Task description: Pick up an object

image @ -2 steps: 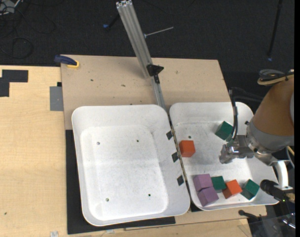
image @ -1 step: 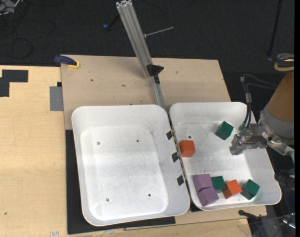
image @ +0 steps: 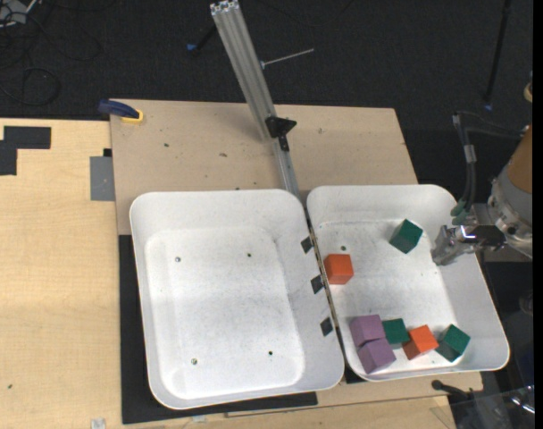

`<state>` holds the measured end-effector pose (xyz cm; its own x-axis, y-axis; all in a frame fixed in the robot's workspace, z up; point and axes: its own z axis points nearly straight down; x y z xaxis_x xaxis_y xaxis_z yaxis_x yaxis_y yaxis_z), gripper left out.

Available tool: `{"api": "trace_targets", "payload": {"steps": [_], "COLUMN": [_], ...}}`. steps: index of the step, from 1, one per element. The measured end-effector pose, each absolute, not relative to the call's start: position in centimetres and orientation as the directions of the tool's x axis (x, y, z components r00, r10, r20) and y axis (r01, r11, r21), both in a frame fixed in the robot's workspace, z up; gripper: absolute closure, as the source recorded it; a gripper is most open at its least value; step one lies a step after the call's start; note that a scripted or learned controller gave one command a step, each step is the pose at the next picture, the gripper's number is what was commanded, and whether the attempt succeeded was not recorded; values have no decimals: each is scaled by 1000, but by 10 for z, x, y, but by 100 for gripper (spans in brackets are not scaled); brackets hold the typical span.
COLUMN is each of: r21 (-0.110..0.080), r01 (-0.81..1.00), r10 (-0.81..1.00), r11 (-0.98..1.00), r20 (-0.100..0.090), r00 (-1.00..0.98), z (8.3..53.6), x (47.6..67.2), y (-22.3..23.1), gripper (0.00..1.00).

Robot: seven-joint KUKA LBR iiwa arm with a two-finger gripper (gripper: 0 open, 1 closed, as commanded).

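A grey KUKA arm reaches in from the right, its gripper [image: 447,244] poised over the right rim of the right-hand bin [image: 379,199]; nothing is seen between its fingers, and whether they are spread or pressed together cannot be told from this angle. The nearest candidate, a green cube [image: 406,235], sits tilted just left of the gripper in the bin's far half. An orange cube [image: 339,268] lies alone by the divider side. A cluster crowds the near right corner: two purple blocks [image: 371,341], a small green block [image: 396,331], an orange block [image: 421,340] and another green cube [image: 453,341]. The left-hand bin [image: 164,213] holds no blocks. By this view the pick is not yet made: every block rests on the bin floor, with approach, grasp and lift all left to do.
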<state>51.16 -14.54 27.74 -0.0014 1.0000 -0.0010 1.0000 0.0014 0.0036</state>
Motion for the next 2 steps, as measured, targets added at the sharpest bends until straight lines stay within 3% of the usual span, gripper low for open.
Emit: {"api": "trace_targets", "payload": {"steps": [1,2], "r21": [-5,-2], "r01": [1000,1000], "r10": [1000,1000], "r11": [5,4], "r20": [3,2], "r00": [-5,-4], "z": [260,260], "x": [528,547], "y": [-92,-49], "gripper": [100,100]}}
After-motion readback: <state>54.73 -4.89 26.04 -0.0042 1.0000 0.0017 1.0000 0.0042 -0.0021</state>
